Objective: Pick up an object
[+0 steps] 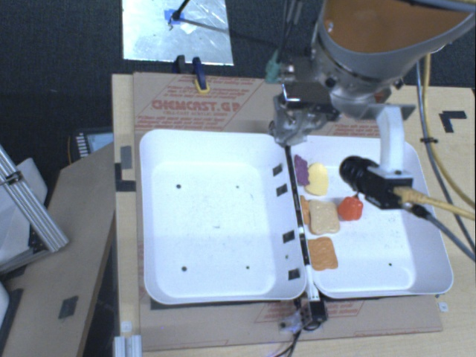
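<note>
Counter (126, 222): tan board surface, carrying a cardboard sheet printed in red lettering (195, 104) under two shallow white bins set side by side.

Left bin (204, 214): centre-left of the frame; bare white floor with a few small dark dots.

Right bin (387, 259): centre-right of the frame, its left wall touching the left bin along a dark seam with black clips. All loose items lie clustered in its left part, near the seam:
- purple piece (300, 169), upper end of the cluster, just beside the seam;
- pale yellow piece (317, 178), touching the purple one on its right;
- beige, bread-like slab (323, 217), below the yellow piece;
- red piece (350, 209), just right of the slab, beside a black cylindrical fitting (366, 178) on the arm;
- orange, textured slab (323, 253), lowest in the cluster, just below the beige one.

Arm: grey with orange band, upper right of the frame. Hand (286, 129): metallic, at the far end of the seam between the bins, above the purple piece. Whether it is spread or closed cannot be made out; nothing is seen between its parts.

Reflective foil square (177, 19): upper left of the frame, beyond the counter.
</note>
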Available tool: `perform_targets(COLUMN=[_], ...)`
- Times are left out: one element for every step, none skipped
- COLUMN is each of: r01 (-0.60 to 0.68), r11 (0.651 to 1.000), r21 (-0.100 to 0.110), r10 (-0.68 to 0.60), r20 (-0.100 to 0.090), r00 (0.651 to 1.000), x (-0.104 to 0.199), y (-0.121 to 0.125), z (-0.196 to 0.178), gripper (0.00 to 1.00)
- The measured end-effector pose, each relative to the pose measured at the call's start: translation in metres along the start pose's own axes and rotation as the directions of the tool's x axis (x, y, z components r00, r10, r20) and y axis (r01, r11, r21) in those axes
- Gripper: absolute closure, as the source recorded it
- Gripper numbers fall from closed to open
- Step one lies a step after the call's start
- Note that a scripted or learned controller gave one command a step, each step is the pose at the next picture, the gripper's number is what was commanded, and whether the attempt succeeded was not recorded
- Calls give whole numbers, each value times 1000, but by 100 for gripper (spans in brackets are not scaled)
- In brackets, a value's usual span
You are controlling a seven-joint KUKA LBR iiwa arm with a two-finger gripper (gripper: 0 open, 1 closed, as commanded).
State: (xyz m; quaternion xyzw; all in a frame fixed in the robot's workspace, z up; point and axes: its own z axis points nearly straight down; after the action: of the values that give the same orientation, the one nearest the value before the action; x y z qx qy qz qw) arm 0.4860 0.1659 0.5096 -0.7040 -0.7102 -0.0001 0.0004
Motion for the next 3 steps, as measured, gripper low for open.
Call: perform_targets(r01=[2,-13,-1], r11=[1000,1000,1000], r21=[6,-13,4], r10=[-2,13,1], r20=[2,-4,2], r00=[1000,1000,1000], x=[70,-2,59], y=[0,1,19], z=[84,-32,69], gripper=[100,100,100])
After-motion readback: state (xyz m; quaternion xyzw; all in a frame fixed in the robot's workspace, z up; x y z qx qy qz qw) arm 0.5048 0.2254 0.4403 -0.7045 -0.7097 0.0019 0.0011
